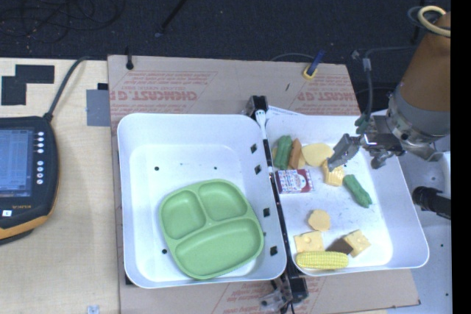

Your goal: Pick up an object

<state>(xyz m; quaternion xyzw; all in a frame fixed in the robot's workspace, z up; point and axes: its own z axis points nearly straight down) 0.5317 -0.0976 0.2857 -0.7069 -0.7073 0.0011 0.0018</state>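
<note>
Toy food pieces lie scattered in the right bin (412, 250): a green pickle (358, 189), a corn cob (321, 259) at the near edge, cheese blocks (358, 240), a green pepper (282, 151) and a small red packet (294, 181) by the divider. Above the bin's far right part hangs the end effector (360, 151), fingers spread apart, gripping nothing, just beside a yellow chunk (334, 176). A green divided plate (212, 229) sits in the left bin (140, 158).

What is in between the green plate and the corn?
In the camera view, the black divider where the two bins meet lies between the green plate and the corn. A bare strip of white bin floor sits on either side.
</note>
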